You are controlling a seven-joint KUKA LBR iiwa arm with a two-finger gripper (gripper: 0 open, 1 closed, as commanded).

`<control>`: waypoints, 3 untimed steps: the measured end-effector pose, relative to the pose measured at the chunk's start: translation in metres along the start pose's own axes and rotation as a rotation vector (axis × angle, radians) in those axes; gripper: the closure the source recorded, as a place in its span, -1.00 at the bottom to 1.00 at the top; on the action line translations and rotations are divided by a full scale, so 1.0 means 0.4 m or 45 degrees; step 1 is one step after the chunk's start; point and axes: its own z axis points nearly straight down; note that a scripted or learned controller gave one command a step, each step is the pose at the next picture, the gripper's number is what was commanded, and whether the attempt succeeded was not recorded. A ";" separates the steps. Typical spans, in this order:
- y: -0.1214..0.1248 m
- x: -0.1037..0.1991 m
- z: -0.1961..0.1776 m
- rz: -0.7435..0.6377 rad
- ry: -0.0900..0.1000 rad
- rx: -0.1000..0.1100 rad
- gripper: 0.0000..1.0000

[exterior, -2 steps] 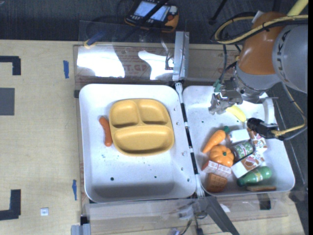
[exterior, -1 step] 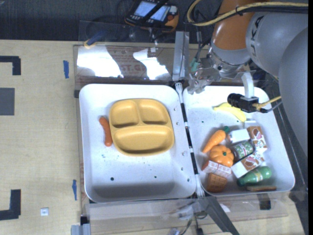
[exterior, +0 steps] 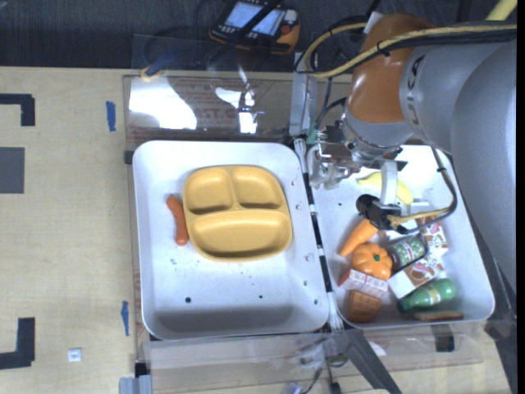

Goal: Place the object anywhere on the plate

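Starting at the left, we have the left bin with the yellow plate sitting in its upper middle, three compartments facing up. A sausage lies just beside the plate's left edge, on the bin floor and not on the plate. Across the divider, the right bin holds a crowded pile: a carrot, an orange pumpkin, a green bottle and some small packets, all touching one another.

The gripper hangs over the upper left corner of the right bin, near the divider. We cannot tell how the jaws stand (the wrist hides them), and nothing shows between them.

We judge the pick is not yet made. For a clean grasp we would take a piece at the pile's edge, such as the carrot, descend straight, lift clear of the divider, then release over the plate's large lower compartment.
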 end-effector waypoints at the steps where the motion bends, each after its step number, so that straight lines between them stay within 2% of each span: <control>1: 0.102 0.161 -0.003 -0.167 -0.002 -0.010 1.00; 2: -0.009 0.057 0.000 0.150 -0.001 -0.001 1.00; 3: -0.064 0.212 0.096 0.197 -0.001 -0.001 1.00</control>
